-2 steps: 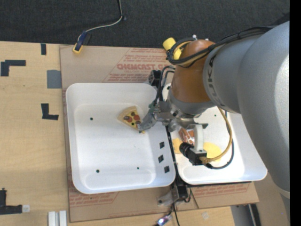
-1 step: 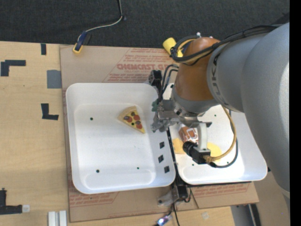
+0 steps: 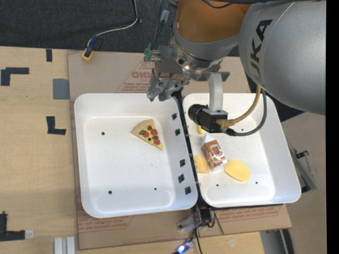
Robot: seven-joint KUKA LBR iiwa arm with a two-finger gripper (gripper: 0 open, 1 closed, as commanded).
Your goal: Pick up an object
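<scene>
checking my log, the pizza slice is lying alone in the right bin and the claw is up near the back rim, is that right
Not quite. The camera view shows the pizza slice lying alone in the left bin, not the right one. The right bin holds a small brown carton and yellow pieces. The claw is indeed near the back rim.
</scene>
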